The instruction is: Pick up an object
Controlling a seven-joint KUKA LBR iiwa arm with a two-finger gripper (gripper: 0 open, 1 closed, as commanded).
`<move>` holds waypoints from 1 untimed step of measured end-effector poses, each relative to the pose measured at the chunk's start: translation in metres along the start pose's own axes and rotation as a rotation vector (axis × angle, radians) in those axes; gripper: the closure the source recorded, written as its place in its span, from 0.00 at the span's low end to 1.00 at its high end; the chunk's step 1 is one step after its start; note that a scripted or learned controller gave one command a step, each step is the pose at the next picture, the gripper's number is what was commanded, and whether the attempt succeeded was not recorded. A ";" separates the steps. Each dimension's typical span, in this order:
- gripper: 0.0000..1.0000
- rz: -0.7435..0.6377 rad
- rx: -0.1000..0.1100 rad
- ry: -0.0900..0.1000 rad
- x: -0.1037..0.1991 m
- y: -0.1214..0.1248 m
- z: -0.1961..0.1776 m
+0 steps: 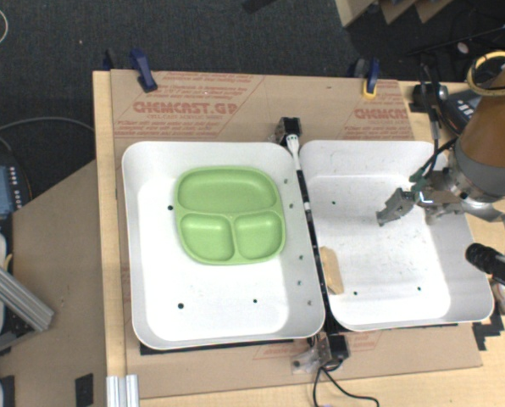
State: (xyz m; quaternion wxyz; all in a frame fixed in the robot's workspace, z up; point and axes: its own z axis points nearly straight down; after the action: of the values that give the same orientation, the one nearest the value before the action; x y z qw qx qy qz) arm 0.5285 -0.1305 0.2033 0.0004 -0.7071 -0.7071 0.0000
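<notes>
A green divided plate with three compartments lies in the upper middle of the left bin. A small tan wooden block rests against the left wall of the right bin. My gripper hangs over the middle of the right bin, tilted toward the left. It is up and to the right of the block, well apart from it. Nothing shows in its grasp.
The arm comes in from the right over the right bin's far right side. Clamps hold the brown board at its back edge. A black fitting sits between the two bins at the back.
</notes>
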 end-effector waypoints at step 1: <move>1.00 0.000 -0.003 -0.001 0.000 0.001 -0.011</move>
State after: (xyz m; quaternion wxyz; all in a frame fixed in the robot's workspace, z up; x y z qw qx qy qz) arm 0.5292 -0.1305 0.2140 -0.0011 -0.7070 -0.7072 -0.0008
